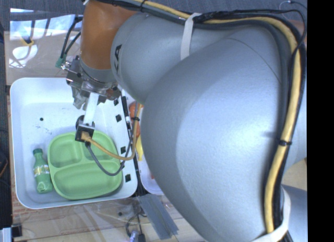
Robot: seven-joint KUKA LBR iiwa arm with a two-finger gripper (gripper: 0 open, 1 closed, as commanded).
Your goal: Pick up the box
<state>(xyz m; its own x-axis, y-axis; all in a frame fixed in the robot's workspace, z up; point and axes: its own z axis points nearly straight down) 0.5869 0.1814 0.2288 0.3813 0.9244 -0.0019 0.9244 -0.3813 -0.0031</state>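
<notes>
Left shallow white bin [31, 105]: green divided plastic plate [68, 176], small green plastic bottle [42, 173] just beside; gripper [79, 99] above (opening: cannot tell).

In the bin [21, 100] at the frame's lower left, a bottle [40, 172] lies just left of a tray [78, 178].

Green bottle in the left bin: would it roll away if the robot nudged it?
The bottle looks round and seems to lie on its side, so it would probably roll, though the green plate and bin wall flank it. It looks plastic, so likely light.
</notes>
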